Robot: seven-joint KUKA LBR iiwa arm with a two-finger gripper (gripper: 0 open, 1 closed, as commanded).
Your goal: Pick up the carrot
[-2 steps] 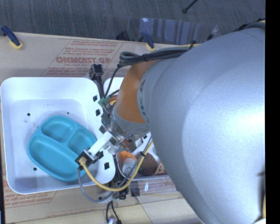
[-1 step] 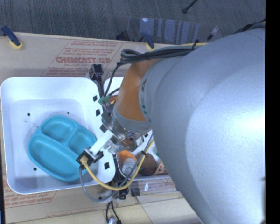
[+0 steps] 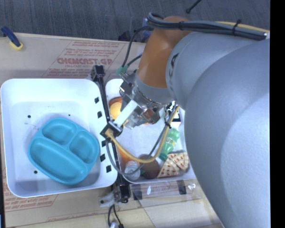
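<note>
The big grey arm (image 3: 228, 103) hangs over the right bin (image 3: 147, 184). I cannot tell how its gripper (image 3: 137, 115) is set. Something orange (image 3: 115, 109), maybe the carrot, sits at its nine o'clock.

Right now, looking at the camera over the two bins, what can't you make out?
- End effector, camera view: its fingers sit under the wrist, so their state is unclear.
- Right bin: the arm covers most of it.
- Carrot: no item can be identified as it with confidence.
- Orange round item: partly hidden by the wrist.
</note>
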